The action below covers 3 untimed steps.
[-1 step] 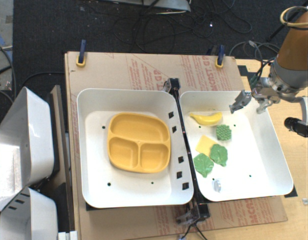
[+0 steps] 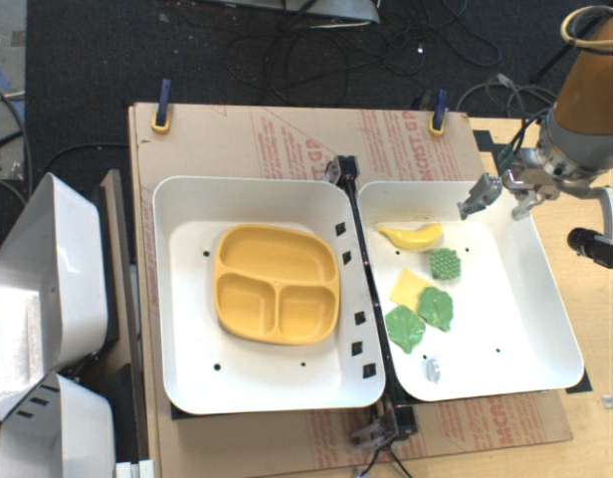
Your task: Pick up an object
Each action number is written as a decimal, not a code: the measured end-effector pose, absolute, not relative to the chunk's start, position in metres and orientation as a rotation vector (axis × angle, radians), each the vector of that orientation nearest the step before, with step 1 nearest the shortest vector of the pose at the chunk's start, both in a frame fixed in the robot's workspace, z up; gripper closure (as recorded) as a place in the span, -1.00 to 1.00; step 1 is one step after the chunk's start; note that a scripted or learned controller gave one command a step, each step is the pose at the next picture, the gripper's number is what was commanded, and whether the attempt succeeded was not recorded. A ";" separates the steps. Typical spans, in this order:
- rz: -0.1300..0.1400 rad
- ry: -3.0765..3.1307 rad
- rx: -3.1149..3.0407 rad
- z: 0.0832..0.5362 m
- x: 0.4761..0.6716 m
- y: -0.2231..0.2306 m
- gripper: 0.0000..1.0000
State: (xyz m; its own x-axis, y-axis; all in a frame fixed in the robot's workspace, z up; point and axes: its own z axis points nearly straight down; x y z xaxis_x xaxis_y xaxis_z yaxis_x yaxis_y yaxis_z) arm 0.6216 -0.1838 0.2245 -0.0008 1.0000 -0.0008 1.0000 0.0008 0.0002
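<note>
My gripper (image 2: pixel 505 195) hangs over the far right corner of the right bin (image 2: pixel 525 357), its two fingers spread apart with nothing between them. To its left and nearer me, in the right bin, lie a yellow banana (image 2: pixel 411 235), a small green knobbly ball (image 2: pixel 445 263), a yellow wedge (image 2: pixel 408 288) and two green leafy pieces (image 2: pixel 435 308) (image 2: pixel 404 328). A small clear object (image 2: pixel 432 370) rests near the bin's front. The gripper touches none of them.
The left bin (image 2: pixel 187 366) holds a yellow divided tray (image 2: pixel 278 283). A black divider with clips (image 2: pixel 358 267) runs between the bins. Both bins sit on a cardboard sheet (image 2: pixel 287 137) clamped at the back. White boxes (image 2: pixel 38 307) stand at the left.
</note>
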 end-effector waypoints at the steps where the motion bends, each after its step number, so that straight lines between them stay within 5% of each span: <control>1: -0.004 2.221 2.226 0.176 0.614 -0.189 -1.00; 3: -0.003 2.224 2.221 0.091 0.613 -0.178 -1.00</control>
State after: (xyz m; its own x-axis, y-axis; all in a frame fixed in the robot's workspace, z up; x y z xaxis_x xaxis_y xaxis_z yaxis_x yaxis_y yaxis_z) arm 0.6128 -0.1780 0.0905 -0.0010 1.0000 -0.0001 1.0000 0.0010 -0.0023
